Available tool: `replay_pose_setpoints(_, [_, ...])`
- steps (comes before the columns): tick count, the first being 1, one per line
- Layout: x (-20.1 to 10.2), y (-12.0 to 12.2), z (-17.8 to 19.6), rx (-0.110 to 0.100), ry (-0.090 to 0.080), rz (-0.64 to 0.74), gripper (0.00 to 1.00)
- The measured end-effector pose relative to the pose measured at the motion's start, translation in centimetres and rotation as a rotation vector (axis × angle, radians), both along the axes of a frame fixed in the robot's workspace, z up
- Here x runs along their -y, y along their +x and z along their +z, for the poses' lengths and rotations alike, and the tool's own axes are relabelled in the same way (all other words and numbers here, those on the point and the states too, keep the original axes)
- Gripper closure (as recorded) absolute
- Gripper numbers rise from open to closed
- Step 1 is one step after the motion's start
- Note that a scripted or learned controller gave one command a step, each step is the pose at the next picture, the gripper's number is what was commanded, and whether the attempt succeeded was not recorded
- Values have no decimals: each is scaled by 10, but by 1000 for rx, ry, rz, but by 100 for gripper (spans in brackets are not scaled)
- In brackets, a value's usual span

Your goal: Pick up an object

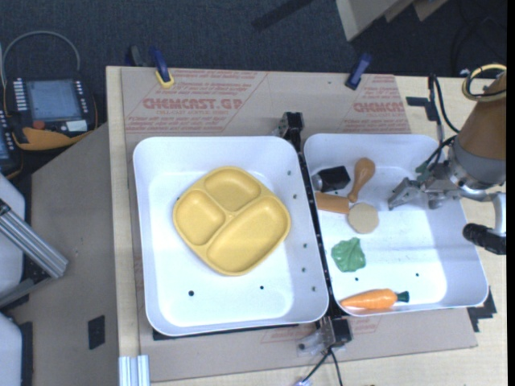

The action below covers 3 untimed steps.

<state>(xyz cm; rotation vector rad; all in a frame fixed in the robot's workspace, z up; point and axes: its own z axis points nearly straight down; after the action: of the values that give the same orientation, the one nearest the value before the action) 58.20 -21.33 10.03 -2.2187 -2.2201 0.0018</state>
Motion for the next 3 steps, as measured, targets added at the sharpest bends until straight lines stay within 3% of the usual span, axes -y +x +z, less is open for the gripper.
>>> replay_pose_setpoints(1, [-1, 0, -16, 0, 0, 0, 0])
replay_pose_setpoints(2, [-1, 1, -5, 3, -1, 1, 100])
replay_pose_setpoints(3, [9, 1, 44, 5, -3, 0, 100])
